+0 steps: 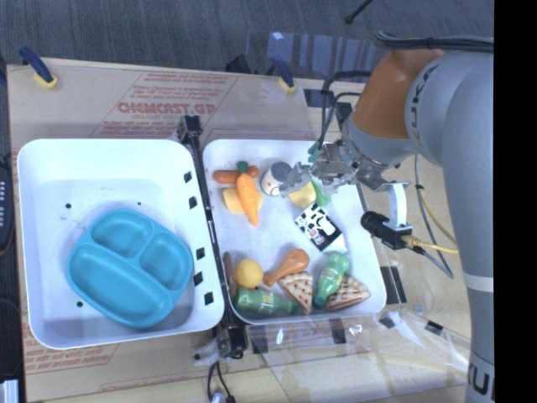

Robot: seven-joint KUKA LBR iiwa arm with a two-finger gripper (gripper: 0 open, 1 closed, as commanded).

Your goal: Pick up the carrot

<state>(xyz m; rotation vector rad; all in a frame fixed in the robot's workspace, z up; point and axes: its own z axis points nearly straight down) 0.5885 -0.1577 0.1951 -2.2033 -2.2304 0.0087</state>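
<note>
At the near edge of the right bin (369, 250) lie a green bottle (262, 302), a lemon (248, 273), two toast slices (299, 289), a second green bottle (331, 275) and a drumstick (287, 267), all packed close. Further in is a black-and-white carton (317, 225). Beyond it my tool (312, 173) hangs low over the far right part of the bin, beside a yellow piece (302, 195) and a small white toy (273, 181). Whether it is apart or together I cannot tell; the wrist hardware hides that.

The carrot (248, 198) lies to the tool's left, well clear of it, stalk end toward the far wall, touching a yellow chunk (232, 201) and just beside a sausage (226, 176). Nothing is gripped that I can see.

My worry: I am not above the carrot, so closing here would likely catch the yellow piece or the white toy. Over the carrot, its close neighbours could be pinched along with it, or its tapered body could slip out.

The left bin (33, 225) holds a blue divided plate (130, 264). Both bins sit on the cardboard-covered surface (151, 99).
</note>
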